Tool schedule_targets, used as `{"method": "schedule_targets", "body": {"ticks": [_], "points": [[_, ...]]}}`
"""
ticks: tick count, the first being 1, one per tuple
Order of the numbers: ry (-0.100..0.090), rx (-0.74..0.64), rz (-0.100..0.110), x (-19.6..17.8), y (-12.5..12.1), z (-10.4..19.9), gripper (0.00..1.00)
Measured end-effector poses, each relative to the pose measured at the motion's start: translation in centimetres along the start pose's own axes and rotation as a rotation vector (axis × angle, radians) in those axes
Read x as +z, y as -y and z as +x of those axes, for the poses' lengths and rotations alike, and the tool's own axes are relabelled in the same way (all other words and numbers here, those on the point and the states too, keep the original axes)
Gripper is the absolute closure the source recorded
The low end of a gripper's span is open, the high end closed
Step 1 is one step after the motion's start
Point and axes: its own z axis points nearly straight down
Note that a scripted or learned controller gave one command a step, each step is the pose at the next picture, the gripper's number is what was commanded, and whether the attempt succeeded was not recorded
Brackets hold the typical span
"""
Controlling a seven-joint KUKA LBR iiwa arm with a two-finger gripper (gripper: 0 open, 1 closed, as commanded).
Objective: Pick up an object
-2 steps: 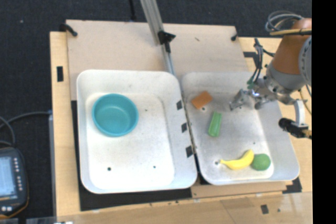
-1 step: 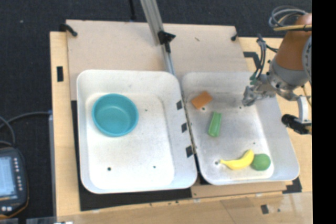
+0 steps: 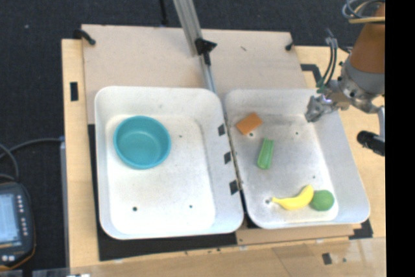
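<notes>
The right bin [image 3: 337,159] holds an orange block [image 3: 248,123] near its far left corner, a green cylinder [image 3: 265,154] just below it, and a yellow banana [image 3: 293,199] beside a green round fruit [image 3: 322,200] at the near right. My gripper [image 3: 316,109] hangs over the far right edge of that bin, well to the right of the orange block. Nothing shows between its fingers.
The left bin [image 3: 194,204] holds a teal bowl [image 3: 142,142] at its left side. A slanted metal pole [image 3: 185,6] rises from behind the bins' shared edge. A screen device [image 3: 13,220] sits at the lower left, off the bench.
</notes>
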Motion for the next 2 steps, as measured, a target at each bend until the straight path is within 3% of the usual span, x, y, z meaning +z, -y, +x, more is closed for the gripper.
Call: {"method": "schedule_targets", "body": {"ticks": [1, 2], "points": [[0.000, 0.000, 0.001, -2.9, -0.1, -0.2, 1.00], [-0.002, -0.003, 0.005, -3.0, 1.1, 4.8, 1.00]]}}
